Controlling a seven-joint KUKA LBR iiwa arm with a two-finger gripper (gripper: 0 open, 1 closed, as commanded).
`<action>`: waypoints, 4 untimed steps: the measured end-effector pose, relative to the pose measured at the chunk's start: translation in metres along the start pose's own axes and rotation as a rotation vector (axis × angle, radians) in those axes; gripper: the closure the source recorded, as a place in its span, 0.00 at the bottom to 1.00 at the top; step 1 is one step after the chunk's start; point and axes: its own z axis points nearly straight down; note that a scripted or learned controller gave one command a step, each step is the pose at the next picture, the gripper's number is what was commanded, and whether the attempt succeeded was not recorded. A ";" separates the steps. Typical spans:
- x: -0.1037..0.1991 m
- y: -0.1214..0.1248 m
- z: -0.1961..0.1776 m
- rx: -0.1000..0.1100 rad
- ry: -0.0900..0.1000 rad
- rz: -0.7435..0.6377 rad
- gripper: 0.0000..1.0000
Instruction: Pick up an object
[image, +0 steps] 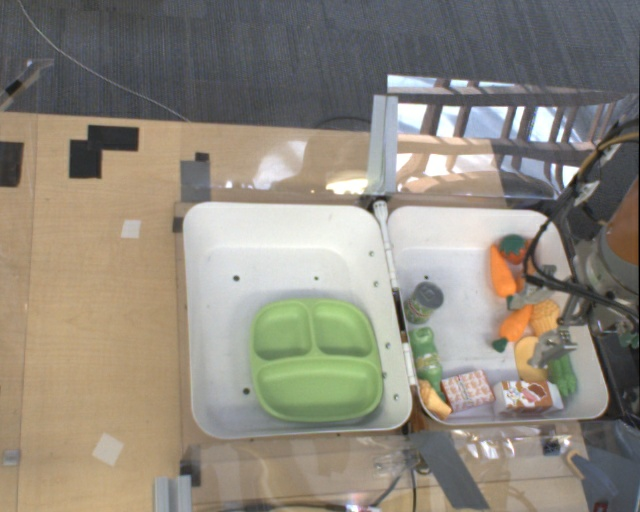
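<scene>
Toy food fills the right bin (450, 225) at the frame's right: two orange carrots (502, 270), two small cartons (468, 388), one can (428, 296). One green divided plate (316, 358) sits in the left bin (230, 240). The gripper (556, 345) hangs over the lower-right items; its state cannot be told

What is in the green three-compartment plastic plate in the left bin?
Empty: all three compartments of the green plate show bare green plastic.
</scene>
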 end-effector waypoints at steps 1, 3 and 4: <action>-0.023 -0.004 0.121 0.001 -0.002 0.041 0.00; -0.103 0.012 0.113 0.004 -0.023 -0.199 1.00; -0.146 0.056 -0.045 0.002 -0.016 -0.263 1.00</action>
